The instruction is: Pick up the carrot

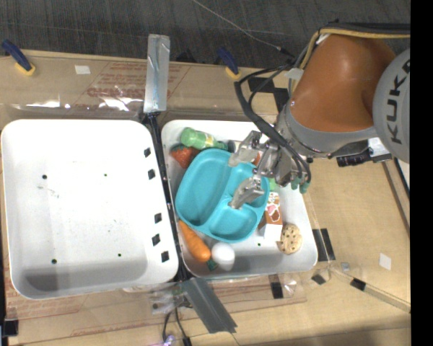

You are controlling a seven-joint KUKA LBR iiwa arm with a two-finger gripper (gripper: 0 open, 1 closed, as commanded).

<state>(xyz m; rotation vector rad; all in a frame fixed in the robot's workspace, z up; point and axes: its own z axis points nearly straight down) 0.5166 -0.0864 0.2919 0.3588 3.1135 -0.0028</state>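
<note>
The left bin is far off to the left of the hand, well apart from it. The right bin is the one the hand hangs over.

The carrot lies in the right bin, down and to the left of the hand. It is orange and long, tipped at a slant, touching the lower edge of the blue dish. A white egg sits just beside the carrot's low end. The carrot is near the hand but apart from it, with the blue dish between them.

The hand is over the right part of the blue dish. Nothing sits between its fingers. I cannot tell if the fingers are wide or narrow, because they are too small and mixed up with shiny parts.

I think this is the reaching step, and the carrot is not yet picked up. Next, the hand needs to go down and left, past the dish edge, line up across the thin carrot, and drop low. It may bump the dish or the egg.

A cookie lies below and a bit right of the hand.
</note>
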